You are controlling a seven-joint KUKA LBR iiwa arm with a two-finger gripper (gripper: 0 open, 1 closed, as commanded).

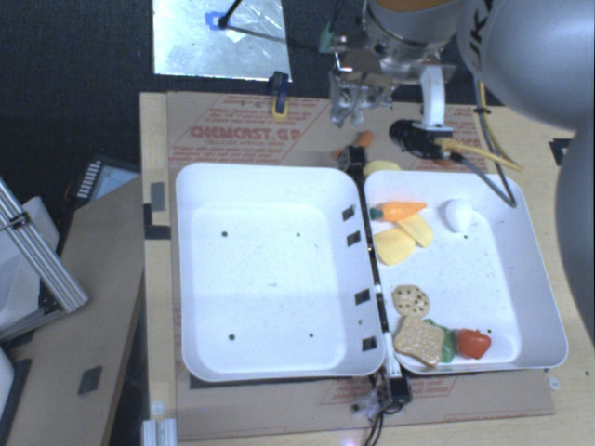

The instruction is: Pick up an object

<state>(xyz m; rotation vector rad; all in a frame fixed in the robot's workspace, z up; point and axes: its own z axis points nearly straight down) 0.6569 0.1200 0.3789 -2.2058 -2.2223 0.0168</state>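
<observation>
A shallow white plastic bin (270, 277) fills the left and centre of the frame, its floor bare, while its twin, the right-hand white bin (521, 277), holds a scatter of toy food just past the black-clipped seam where the two meet. Nearest that seam, in the upper part of the right bin, lies an orange toy carrot with a green stub (400, 211), with two pale yellow chip-like pieces (403, 240) touching just below it and a small white egg-shaped object (456, 214) a little further right. Lower down sit a round speckled cracker (410, 299), a tan slice of toy bread (419, 342) and a red tomato-like piece with green leaf (469, 343). Above the bins' far edge, at upper centre-right, the metal two-finger gripper (351, 110) hangs from the grey arm, high over the cardboard and holding nothing; whether it is released or clenched cannot be told. A clean pick likely calls for travelling toward the lower right, choosing an isolated target such as the egg or the carrot, centring over it, and descending straight, clear of the bin wall.
</observation>
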